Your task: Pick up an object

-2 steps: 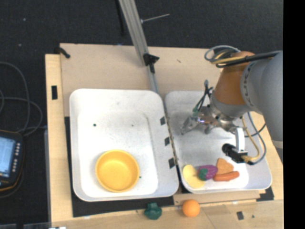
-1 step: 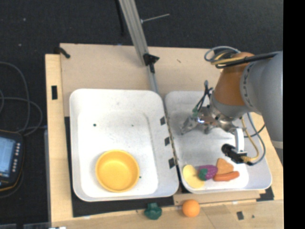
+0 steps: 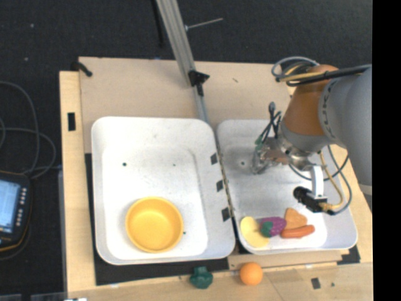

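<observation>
two white bins side by side on the counter (image 3: 138, 93). left bin (image 3: 156, 137) mid frame, right bin (image 3: 244, 193) right of centre, their inner rims touching or nearly so along a seam with small black clips. yellow bowl (image 3: 154, 224) upright in lower part of left bin, near its bottom rim; rest of that bin floor is bare white, wide open room above and right of the bowl. arm (image 3: 326, 111) comes in from right edge, orange band over the upper right of the right bin. end effector (image 3: 262, 163) low over upper-left area of right bin, just right of the seam; cannot tell if it is apart or together, too small and dark, nothing seen between its tips. toys cluster in the lower right bin against the bottom rim: pale yellow piece (image 3: 249, 230), purple and green piece (image 3: 272, 227), orange wedge (image 3: 295, 217), red-orange carrot shape (image 3: 297, 232), all touching or just beside each other, well apart from the end effector. open bin floor between end effector and cluster. black plug with cable (image 3: 311, 199) hangs just above the cluster. orange ball (image 3: 250, 273) and green toy (image 3: 201, 277) on the counter below the bins, outside the rims. metal pole (image 3: 178, 36) slants from top of frame to the bins' upper edge. screen device (image 3: 11, 209) at left edge.
</observation>
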Controlling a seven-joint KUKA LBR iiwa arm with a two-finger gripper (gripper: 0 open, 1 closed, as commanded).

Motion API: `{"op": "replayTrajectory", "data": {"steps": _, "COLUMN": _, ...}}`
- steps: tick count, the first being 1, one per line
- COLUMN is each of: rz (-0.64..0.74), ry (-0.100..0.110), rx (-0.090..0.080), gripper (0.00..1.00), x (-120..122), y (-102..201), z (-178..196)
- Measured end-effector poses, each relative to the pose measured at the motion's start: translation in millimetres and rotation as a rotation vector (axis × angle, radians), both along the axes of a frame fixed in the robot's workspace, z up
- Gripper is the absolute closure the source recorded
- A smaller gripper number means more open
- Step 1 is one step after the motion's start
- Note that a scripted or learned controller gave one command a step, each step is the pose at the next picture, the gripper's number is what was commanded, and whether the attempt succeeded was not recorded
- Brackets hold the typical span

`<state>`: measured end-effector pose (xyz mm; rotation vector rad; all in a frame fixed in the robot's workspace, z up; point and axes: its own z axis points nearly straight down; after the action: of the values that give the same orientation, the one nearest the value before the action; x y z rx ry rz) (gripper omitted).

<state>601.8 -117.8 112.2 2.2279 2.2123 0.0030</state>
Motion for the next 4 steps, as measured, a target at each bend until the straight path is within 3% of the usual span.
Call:
{"op": "replayTrajectory", "data": {"steps": 2, "rz": 0.01, "ry": -0.006, "rx": -0.002, "gripper": 1.0, "x": 19, "y": -2, "z": 124}}
{"op": "replayTrajectory", "data": {"steps": 3, "rz": 0.011, "ry": -0.004, "rx": -0.001, "gripper": 1.0, "x": 15, "y": 1, "z": 170}}
{"op": "replayTrajectory", "data": {"steps": 4, "rz": 0.013, "ry": 0.001, "rx": 0.0, "gripper": 1.0, "x": 7, "y": 50, "z": 154}}
